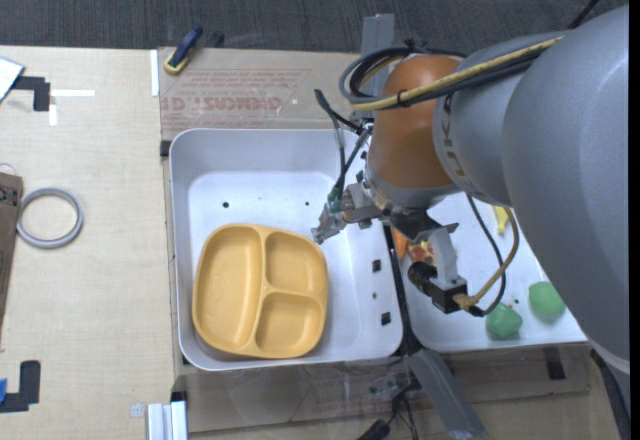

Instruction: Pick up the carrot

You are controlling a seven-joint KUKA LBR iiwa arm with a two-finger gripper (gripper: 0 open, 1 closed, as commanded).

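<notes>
Nearest lies the yellow divided plate (262, 290) in the left bin (190, 218); two green pieces (505, 321) sit in the right bin (560, 333). The carrot (401, 244) — a sliver of orange under the wrist — seems the target. The hand's (335, 218) state I cannot tell; the arm (500, 128) blocks the view, so the reach looks underway.

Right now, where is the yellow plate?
The yellow plate lies in the left bin, toward its near edge, left of the end effector and the divider between the bins.
</notes>
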